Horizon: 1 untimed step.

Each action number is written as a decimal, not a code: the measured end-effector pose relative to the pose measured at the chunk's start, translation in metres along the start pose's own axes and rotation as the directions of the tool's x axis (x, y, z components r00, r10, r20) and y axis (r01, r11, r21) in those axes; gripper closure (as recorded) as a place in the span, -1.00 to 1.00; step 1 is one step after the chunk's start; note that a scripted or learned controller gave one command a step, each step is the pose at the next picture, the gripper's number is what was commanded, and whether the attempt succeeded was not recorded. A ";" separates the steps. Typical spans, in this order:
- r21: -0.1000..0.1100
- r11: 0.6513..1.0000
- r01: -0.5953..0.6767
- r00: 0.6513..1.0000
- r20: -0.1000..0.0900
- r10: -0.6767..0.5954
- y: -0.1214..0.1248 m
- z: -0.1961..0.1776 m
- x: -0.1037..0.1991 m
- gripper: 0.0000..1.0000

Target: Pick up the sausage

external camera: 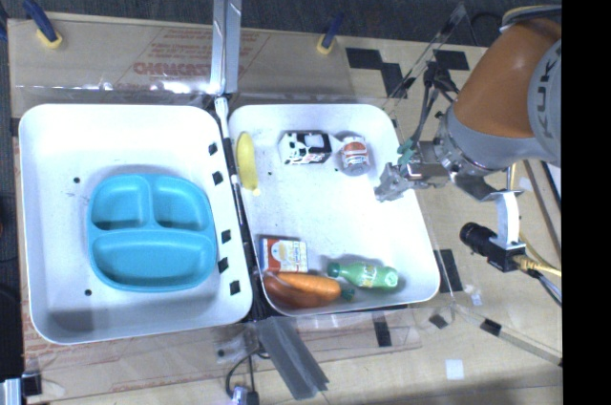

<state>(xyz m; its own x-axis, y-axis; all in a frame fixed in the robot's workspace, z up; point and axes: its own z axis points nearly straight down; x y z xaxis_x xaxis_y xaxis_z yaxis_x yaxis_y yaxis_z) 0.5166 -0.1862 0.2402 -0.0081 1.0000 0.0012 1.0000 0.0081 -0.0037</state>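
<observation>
orange-brown sausage (302, 289) is lying at the near edge of the right bin (325, 231), and we're seeing the gripper (390, 186) hanging over the bin's far right side, can't tell its grip state.

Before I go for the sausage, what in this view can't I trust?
- Gripper: small and blurred at the right bin's edge; open or shut is unclear.
- Sausage: lies against the bin's near wall, with the carton and bottle close; contact is unclear.
- Can and cow-print item: labels too small.
</observation>
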 end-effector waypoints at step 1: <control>-0.002 1.000 0.001 1.000 0.002 -0.001 0.006 0.013 -0.024 -1.00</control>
<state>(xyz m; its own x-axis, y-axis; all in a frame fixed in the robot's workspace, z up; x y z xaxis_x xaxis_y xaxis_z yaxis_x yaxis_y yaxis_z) 0.5232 -0.2101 0.2273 -0.0088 1.0000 -0.0011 1.0000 0.0088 -0.0019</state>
